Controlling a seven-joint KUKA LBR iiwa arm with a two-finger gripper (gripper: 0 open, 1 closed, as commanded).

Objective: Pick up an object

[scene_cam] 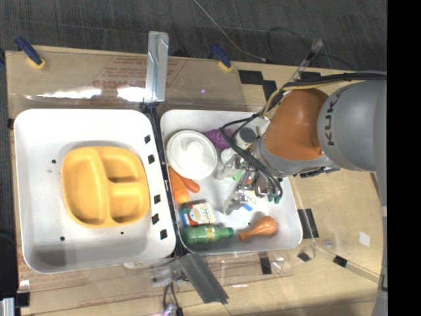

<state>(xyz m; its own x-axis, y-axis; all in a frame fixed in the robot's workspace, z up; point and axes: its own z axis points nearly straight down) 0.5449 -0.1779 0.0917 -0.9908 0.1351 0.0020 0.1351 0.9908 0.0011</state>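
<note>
Two white bins sit side by side on the surface (342,196). Left bin (33,176) holds one yellow divided tray (105,184), roughly centred. Right bin (289,229) is crowded: one white bowl (191,153) near its upper-left corner, one purple item (218,137) just beside the bowl toward the top edge, one orange carrot-like piece (179,184) along the left wall, one small printed packet (200,213) below it, one green bottle (207,234) lying flat along the bottom edge, and one tan drumstick-shaped toy (258,228) near the bottom-right corner, next to the bottle's cap end. Arm (335,130) comes in over the bin's right wall, orange band above the upper-right part of the bin, cables looping around the wrist. Hand (242,195) is low in the middle of the right bin, amid some clear and blue-tinted small bits that are too cluttered to name, maybe wrap or a small toy. Can't tell how the hand is set, or whether anything is in it. Bowl, carrot piece and packet crowd it on the left; drumstick toy and bottle lie near it below. Three blue clamps (31,52) along the cardboard backing's top edge.
</note>
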